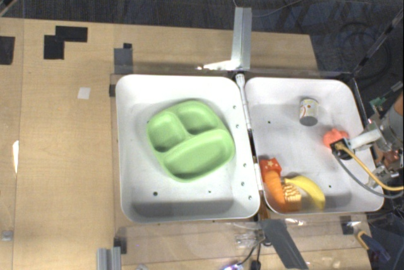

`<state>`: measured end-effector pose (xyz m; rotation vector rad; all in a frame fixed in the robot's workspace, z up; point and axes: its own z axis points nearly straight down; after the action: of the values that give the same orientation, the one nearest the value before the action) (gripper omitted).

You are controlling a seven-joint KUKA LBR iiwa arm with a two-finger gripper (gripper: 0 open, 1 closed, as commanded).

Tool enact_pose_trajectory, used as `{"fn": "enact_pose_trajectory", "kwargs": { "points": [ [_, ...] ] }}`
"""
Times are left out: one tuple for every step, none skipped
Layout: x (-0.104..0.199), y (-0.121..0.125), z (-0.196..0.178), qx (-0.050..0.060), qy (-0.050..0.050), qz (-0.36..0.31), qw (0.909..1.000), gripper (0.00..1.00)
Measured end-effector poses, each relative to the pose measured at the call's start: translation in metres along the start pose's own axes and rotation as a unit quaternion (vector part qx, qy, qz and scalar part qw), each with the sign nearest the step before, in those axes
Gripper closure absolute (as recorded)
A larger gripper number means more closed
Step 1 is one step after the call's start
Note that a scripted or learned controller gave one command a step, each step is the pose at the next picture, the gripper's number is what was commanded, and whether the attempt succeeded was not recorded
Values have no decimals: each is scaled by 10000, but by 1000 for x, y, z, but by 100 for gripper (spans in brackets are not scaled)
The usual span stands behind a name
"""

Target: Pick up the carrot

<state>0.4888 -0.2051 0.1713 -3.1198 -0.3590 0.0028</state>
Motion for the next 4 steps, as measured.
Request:
{"fn": "enact_pose_trajectory", "kwargs": {
  "points": [
    [0, 0, -35, -3, -2, 88, 10000, 0],
    [0, 0, -46, -1, -6, -950, 9955, 0],
    [0, 0, -243, -20, 2, 95, 10000, 0],
    [4, 0, -250, -30, -29, 19, 10000, 100]
  ]
}}
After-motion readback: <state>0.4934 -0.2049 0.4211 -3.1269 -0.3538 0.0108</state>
